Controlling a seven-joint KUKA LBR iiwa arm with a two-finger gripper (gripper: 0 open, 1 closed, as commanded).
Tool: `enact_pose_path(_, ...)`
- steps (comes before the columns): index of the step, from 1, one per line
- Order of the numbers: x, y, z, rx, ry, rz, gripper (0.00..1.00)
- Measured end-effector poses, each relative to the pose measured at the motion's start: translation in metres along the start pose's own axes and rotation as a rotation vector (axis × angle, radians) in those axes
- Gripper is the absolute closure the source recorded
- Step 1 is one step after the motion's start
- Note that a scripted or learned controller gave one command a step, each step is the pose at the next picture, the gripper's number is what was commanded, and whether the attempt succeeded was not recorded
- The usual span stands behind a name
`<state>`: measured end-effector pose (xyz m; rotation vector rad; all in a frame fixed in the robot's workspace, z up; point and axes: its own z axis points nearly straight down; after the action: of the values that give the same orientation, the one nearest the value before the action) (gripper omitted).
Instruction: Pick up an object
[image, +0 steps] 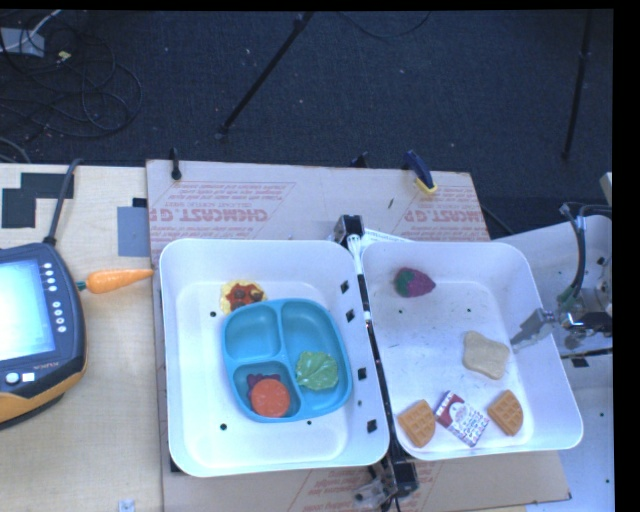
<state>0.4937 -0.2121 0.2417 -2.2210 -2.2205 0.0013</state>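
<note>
- Right shallow white plastic bin (545, 300), near edge: two tan waffle-patterned toy squares, one at left (417, 422) and one at right (506, 412), with a small red-and-white printed packet (462, 417) lying between them, just beside both.
- Same bin, middle: pale beige toy bread slice (485, 354), lying flat, apart from the waffles.
- Same bin, far left corner: dark magenta-and-green toy fruit (412, 282), alone.
- Left shallow white plastic bin (190, 330): blue four-compartment plastic tray (285, 357). Near-left compartment holds a red round toy (270, 396); near-right compartment holds a green leafy toy (317, 370).
- Same bin, beyond the tray's far-left corner: small yellow-and-red toy food piece (242, 294), touching or just beside the tray rim.
- Gripper (528, 331): grey metal, at the right bin's right rim, near the bread slice but apart from it; whether it is spread or pressed together cannot be told.
- Bench, left of the bins: orange toy carrot (117, 280); grey-and-orange control pendant with lit screen (35, 330).
</note>
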Motion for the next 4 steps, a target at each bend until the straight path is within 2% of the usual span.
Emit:
enact_pose_path(1, 0.017, 0.032, 0.083, 0.005, 0.003, -0.002, 0.00)
enact_pose_path(2, 0.000, 0.074, 0.157, -0.002, -0.001, -0.004, 0.00)
enact_pose_path(3, 0.000, 0.154, 0.153, -0.007, -0.001, -0.004, 0.00)
enact_pose_path(4, 0.000, 0.151, 0.144, 0.000, -0.001, -0.005, 1.00)
